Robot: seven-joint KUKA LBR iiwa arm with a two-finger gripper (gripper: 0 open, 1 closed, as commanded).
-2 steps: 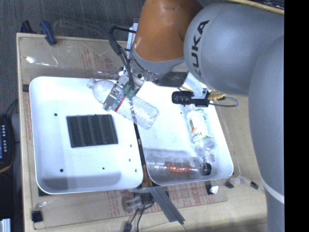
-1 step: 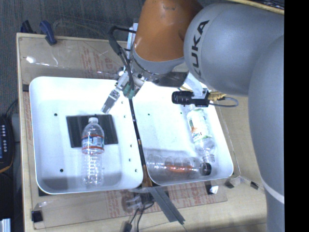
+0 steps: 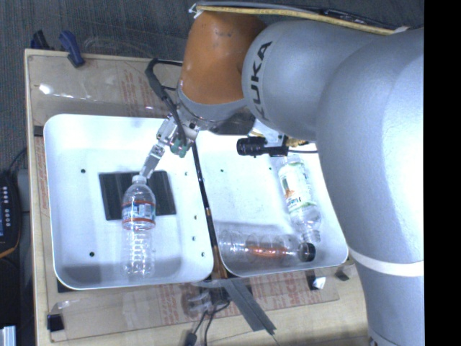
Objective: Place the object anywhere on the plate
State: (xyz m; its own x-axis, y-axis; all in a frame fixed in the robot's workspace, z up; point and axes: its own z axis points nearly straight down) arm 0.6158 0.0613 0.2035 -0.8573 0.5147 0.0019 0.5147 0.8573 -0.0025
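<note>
Gripper [image 3: 149,163] sits over the left bin [image 3: 65,132], slim fingers [image 3: 153,157] angled down and left from the wrist. Fingertips reach the cap end of a clear water bottle [image 3: 138,225]; can't tell how far apart they are or whether the cap is actually pinched between them.

Bottle lies just below the gripper, cap toward it, upper half resting on the black plate [image 3: 115,193], base end running past the plate's lower edge onto the white bin floor. Plate is a dark flat rectangle directly under and below the fingertips.

Right of the gripper, across the divider, the right bin [image 3: 245,193] holds two more clear bottles: one with an orange-green label [image 3: 297,197] along the far right wall, another [image 3: 263,249] lying along the lower wall. Grey arm with orange band [image 3: 216,49] looms above and right of the gripper.
</note>
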